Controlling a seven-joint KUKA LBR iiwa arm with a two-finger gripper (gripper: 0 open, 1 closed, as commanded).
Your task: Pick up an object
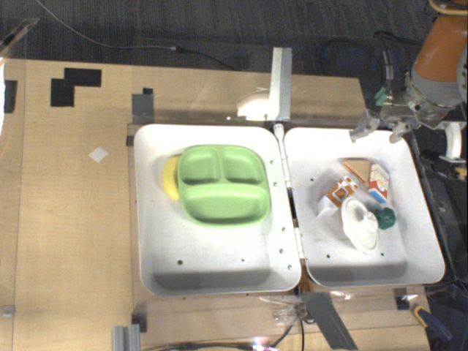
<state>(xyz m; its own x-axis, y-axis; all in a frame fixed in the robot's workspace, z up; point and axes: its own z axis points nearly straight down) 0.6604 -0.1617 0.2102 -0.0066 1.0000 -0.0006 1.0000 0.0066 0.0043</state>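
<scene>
The right bin (409,265) holds a cluster of small things: a brown wedge (356,168), a red and white carton (378,183), an orange-brown box (341,191), a white cup (360,224) and a small green piece (385,218). In the left bin (212,265) a green divided tray (221,183) lies over a yellow object (169,179). My gripper (381,129) hangs over the far edge of the right bin, above and behind the cluster. Its fingers (363,129) are spread open with nothing between them.
A metal post (281,86) stands behind the seam between the two bins. Black cables (351,50) run behind the right bin. Bare wooden bench (66,218) stretches to the left of the bins.
</scene>
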